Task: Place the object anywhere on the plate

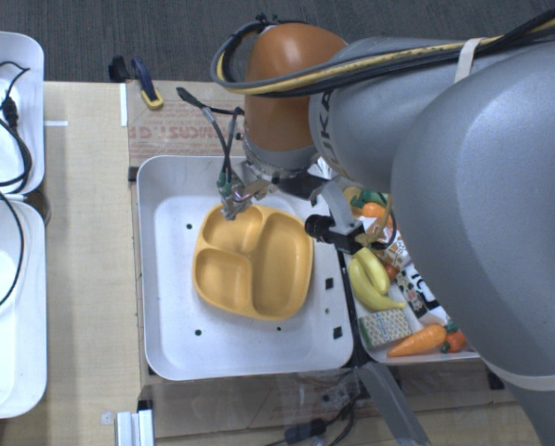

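Looming over both bins, the grey arm point(463, 184) hangs its gripper point(232, 203) at the yellow plate's point(258, 268) upper rim. Nothing lies on the plate, so placing looks undone. Candidate objects, the banana point(370, 282) and carrot point(415, 340), lie in the right bin point(389, 353), well apart from the gripper.

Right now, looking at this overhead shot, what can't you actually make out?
- Gripper: its tip over the yellow plate is too small to tell whether it grips anything.
- Right bin: the grey arm hides most of it; banana and carrot peek out.
- Far-left white tray: cut off by the frame's left edge.
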`<state>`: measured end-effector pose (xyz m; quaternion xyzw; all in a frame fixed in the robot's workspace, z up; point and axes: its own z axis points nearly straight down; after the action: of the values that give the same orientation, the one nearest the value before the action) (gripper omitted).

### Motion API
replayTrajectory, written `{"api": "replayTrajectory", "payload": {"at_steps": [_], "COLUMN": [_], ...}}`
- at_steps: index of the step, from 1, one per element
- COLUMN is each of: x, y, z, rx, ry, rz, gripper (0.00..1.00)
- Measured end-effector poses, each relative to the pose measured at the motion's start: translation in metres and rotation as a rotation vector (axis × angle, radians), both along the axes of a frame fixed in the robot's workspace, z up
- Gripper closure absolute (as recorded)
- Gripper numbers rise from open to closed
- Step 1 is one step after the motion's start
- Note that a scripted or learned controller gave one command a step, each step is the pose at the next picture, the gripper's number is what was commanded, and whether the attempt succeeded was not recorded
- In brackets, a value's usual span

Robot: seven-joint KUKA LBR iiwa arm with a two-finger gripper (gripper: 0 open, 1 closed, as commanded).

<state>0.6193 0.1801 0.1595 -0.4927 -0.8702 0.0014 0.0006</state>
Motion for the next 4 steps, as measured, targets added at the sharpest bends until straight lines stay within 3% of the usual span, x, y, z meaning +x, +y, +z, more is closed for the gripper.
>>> {"api": "replayTrajectory", "payload": {"at_steps": [1,2,3,4], "x": [0.03,0.02,0.001,0.04], "y": [0.016,0.039,0.003,-0.019], "z": [0.021,0.023,-0.046,-0.018], "rx": [0.0,0.0,0.0,0.0], "ry": [-0.004,-0.003,-0.001,-0.005], "rz": [0.072,0.114,-0.022,0.106], "gripper": [1.0,1.0,1.0,1.0]}}
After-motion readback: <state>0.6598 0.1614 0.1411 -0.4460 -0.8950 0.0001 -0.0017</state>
